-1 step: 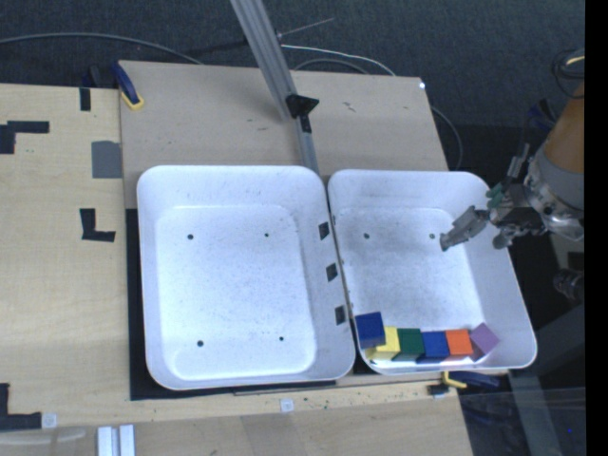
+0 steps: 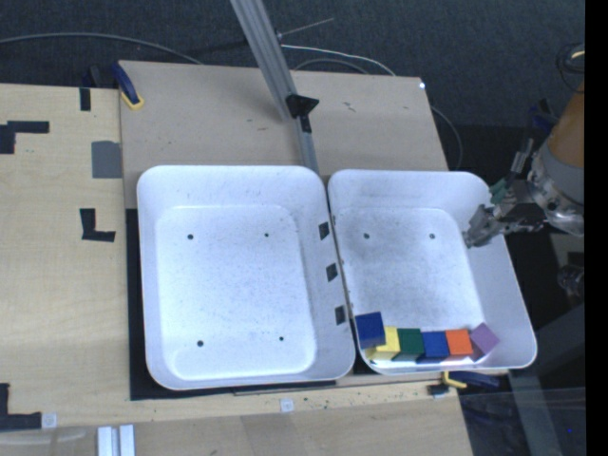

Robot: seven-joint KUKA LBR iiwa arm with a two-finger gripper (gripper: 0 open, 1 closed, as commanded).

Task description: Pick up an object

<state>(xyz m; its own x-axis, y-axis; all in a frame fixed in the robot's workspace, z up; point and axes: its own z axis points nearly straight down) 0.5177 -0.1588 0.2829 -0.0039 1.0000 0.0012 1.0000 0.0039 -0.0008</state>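
Observation:
Several small blocks lie in a row along the near edge of the right bin (image 2: 380, 198): a blue block (image 2: 370, 328) on top of a yellow one (image 2: 385, 348), then a green block (image 2: 409, 341), another blue (image 2: 435, 344), an orange one (image 2: 458, 342) and a purple one (image 2: 484, 337). My gripper (image 2: 483, 226) hangs over the right rim of the right bin, well behind the blocks, with the arm coming in from the right. Nothing shows between its fingers.
The left bin (image 2: 233, 274) sits beside the right one on the bench. A slanted metal rail (image 2: 269, 50) runs from the top down to the gap between the bins. Cables trail across the dark floor behind.

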